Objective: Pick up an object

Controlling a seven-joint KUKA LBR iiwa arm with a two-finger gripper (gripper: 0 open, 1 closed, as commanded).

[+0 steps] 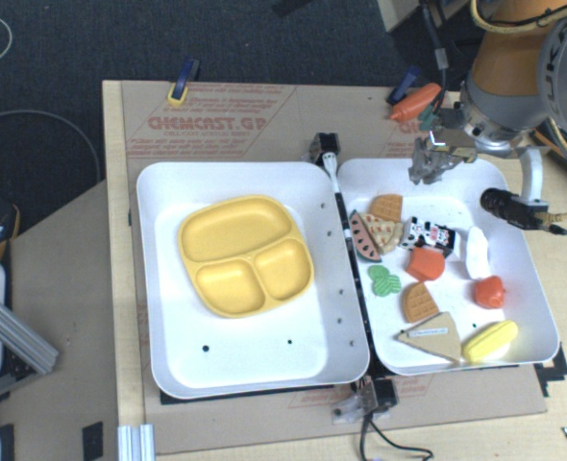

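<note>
Grey claw (426, 169) hung over the right bin's (543, 296) far-left corner, grip state indiscernible, nothing visibly held; nearest object, the tan waffle piece (386, 206), lay just nearer and leftward.

A yellow divided plate (245, 254) lies in the left bin (159, 257). The right bin (524, 257) holds small toy foods: a watermelon slice (364, 235), a waffle piece (386, 207), a green leaf (383, 280), an orange block (425, 263), a red tomato (489, 292) and a yellow banana (490, 340). The gripper (426, 171) hangs over the right bin's far edge, above bare white floor, touching none of the pieces.
</note>
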